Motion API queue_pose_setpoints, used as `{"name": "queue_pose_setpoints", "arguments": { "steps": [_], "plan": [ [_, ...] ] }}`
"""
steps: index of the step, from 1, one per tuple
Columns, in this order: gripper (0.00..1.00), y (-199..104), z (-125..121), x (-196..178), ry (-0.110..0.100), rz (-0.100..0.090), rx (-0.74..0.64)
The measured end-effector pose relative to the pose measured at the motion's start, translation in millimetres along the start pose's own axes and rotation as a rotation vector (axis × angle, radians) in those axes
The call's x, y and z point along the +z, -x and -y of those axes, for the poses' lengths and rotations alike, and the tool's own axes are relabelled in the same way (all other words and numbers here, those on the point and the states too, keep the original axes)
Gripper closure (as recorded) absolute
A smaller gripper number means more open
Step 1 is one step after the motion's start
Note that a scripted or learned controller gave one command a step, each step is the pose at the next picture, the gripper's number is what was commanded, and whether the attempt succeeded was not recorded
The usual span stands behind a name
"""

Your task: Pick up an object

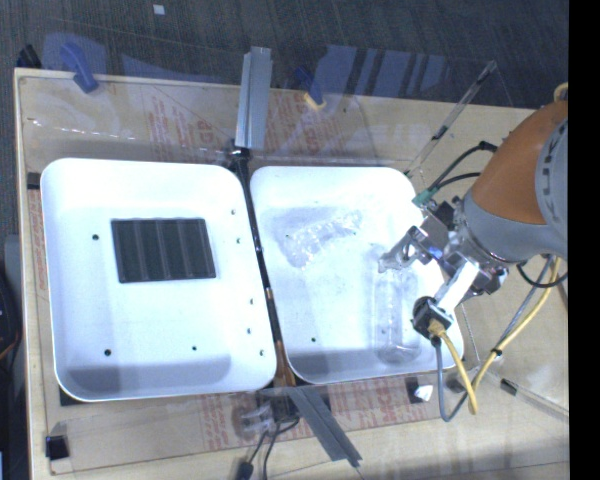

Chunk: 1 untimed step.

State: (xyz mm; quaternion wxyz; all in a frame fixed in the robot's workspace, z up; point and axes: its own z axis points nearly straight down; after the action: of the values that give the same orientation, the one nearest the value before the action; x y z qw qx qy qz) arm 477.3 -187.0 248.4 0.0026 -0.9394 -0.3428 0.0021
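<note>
A clear plastic bottle (391, 316) lies in the right bin (280, 268), near its right wall, its length running toward the front. A crumpled clear plastic piece (320, 234) lies further back, near the middle of that bin. My gripper (398, 259) hangs over the right side of the right bin, just above the bottle's far end. The grey arm with its orange band (515, 173) comes in from the right. Nothing can be seen held in the gripper.
The left bin (70, 268) holds a dark grey ribbed rectangular block (163, 249) at its middle. A metal divider bar (252, 98) stands at the back between the bins. Yellow and black cables (460, 368) trail off the wrist past the right bin's front corner.
</note>
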Motion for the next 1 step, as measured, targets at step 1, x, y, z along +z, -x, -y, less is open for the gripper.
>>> {"name": "queue_pose_setpoints", "arguments": {
  "steps": [1],
  "plan": [
    [0.00,-11.8,-17.2,15.6,0.004,0.001,0.020]
  ]
}}
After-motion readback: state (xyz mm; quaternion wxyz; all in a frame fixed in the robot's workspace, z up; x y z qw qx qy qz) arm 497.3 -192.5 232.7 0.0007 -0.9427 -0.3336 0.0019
